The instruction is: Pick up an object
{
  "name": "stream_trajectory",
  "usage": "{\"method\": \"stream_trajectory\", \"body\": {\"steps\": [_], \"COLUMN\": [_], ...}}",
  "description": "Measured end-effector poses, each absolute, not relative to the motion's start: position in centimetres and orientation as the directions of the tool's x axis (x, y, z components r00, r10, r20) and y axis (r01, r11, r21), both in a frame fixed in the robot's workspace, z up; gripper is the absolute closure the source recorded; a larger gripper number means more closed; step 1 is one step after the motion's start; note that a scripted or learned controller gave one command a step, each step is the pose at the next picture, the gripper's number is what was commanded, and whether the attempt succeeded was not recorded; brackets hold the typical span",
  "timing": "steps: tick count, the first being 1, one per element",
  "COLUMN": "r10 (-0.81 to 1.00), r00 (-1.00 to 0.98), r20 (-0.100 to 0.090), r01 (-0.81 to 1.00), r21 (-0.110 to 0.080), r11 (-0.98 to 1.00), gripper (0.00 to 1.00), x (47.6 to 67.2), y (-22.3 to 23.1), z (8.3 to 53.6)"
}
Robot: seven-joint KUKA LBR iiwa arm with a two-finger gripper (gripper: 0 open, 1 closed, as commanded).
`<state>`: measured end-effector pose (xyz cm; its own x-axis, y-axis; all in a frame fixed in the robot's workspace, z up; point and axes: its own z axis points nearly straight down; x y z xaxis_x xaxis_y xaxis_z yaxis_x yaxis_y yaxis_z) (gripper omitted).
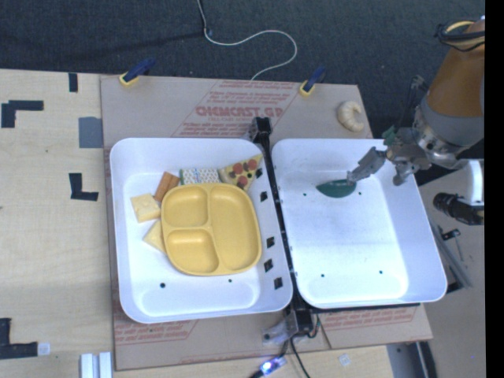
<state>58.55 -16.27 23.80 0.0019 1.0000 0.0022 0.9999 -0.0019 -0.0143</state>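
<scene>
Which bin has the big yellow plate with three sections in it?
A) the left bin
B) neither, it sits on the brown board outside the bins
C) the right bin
A: the yellow plate lies inside the left bin, on top of some small food-like pieces, while the right bin holds a small dark green object near the robot's hand.

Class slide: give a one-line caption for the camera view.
Gripper reaches the green object in the right bin; yellow plate fills the left bin.
</scene>
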Motion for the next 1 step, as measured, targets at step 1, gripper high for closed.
{"method": "stream_trajectory", "body": {"steps": [1], "r10": [1.000], "r00": [-0.001], "r20": [0.000], "r01": [1.000], "r21": [-0.002], "r11": [0.001], "gripper": [0.00], "x": [58.80], "y": [-16.25], "z": [24.56]}}
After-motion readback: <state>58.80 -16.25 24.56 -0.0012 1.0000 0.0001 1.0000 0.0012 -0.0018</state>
